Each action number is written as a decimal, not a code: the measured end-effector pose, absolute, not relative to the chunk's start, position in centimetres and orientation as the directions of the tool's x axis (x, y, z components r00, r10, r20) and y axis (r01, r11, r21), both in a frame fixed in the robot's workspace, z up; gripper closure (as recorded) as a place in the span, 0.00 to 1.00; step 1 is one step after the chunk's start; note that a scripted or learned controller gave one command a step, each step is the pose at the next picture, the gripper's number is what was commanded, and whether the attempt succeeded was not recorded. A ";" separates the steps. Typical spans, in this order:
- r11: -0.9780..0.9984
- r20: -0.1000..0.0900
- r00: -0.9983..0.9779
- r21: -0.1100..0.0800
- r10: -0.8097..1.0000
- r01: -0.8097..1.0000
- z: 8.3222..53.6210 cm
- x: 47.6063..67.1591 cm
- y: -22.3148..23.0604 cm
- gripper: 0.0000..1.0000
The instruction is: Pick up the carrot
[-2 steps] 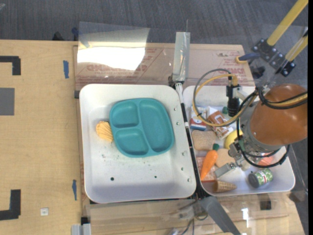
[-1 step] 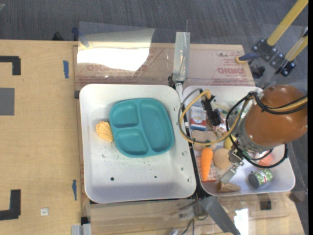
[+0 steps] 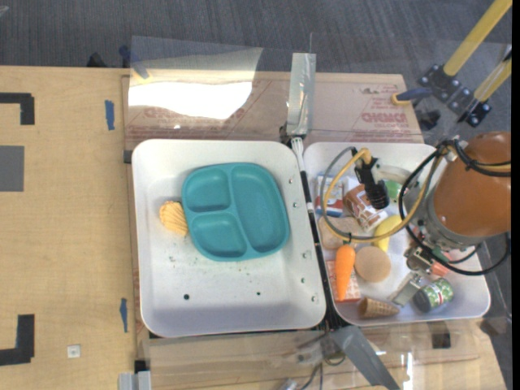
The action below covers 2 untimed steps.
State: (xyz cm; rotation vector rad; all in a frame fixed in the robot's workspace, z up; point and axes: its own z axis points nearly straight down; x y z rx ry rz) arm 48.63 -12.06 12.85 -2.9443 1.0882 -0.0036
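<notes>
Fingers: showing too little to tell whether spread or pressed together
Gripper [image 3: 420,268]: hanging at lower right
Carrot [image 3: 344,271]: lying left of it, apart

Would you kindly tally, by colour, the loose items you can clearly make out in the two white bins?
Teal: 1, the divided plate
Orange: 1, the carrot
Tan or beige: 3, the shell-shaped piece, the round bun-like piece, the ice-cream cone
Yellow: 1, the lemon-like piece
Green: 1, the small can
Total: 7; the cluttered rest is unclear.
</notes>
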 end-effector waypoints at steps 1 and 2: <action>-0.644 -0.002 0.644 -0.004 -0.765 -0.765 14.5 49.2 -15.6 0.00; -0.639 0.002 0.639 -0.007 -0.769 -0.769 8.7 51.6 -18.3 0.00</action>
